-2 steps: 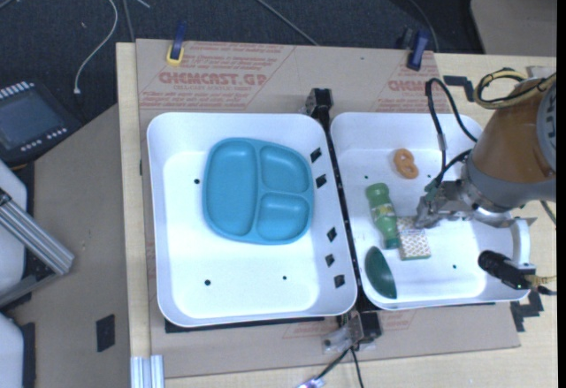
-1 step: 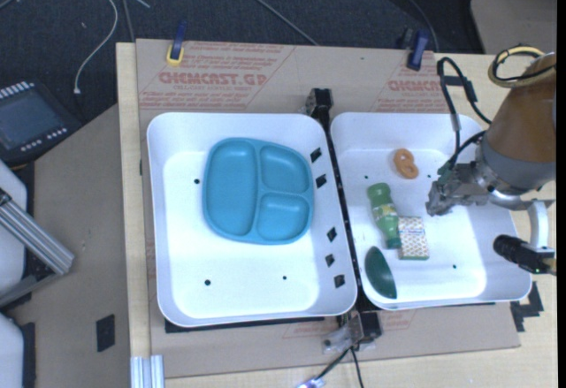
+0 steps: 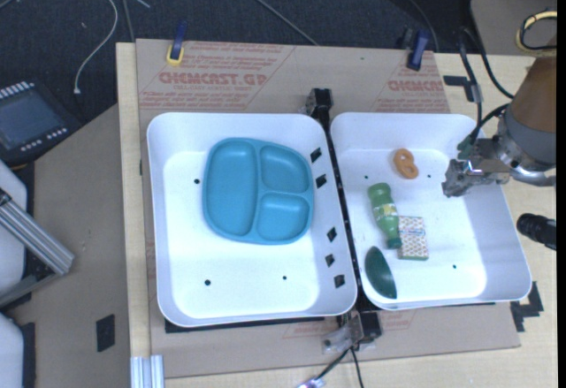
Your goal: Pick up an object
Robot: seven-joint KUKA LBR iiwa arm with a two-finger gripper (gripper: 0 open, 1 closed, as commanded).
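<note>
Far off to the gripper's (image 3: 456, 180) left, in the other bin (image 3: 168, 227): a blue divided plate (image 3: 258, 192), largest thing on the bench, well apart from the tool and outside its bin. Under and around the gripper: the right bin (image 3: 495, 262), white and shallow, holding everything else. Nearest of the big pieces, down and left of the tool along the bin's near-left corner: a dark green spoon-like scoop (image 3: 381, 272), lying against the bin wall. Above that, left of the gripper and a little lower: a green bottle (image 3: 382, 208), lying on its side, touching or just beside a small patterned packet (image 3: 412, 237) at its lower right. Smallest, up and to the left of the tool: an orange ring-shaped piece (image 3: 406, 163), apart from the bottle.

Gripper itself hanging over bare bin floor at the right side, nothing visible between the fingers; open or closed, cannot tell at this size and angle. No object raised off the floor as far as visible.

Progress, as a judgement: nothing picked yet. Left to do: choosing a target, moving leftward over it, descending, closing, lifting. Orange ring and bottle likely the closest candidates.
</note>
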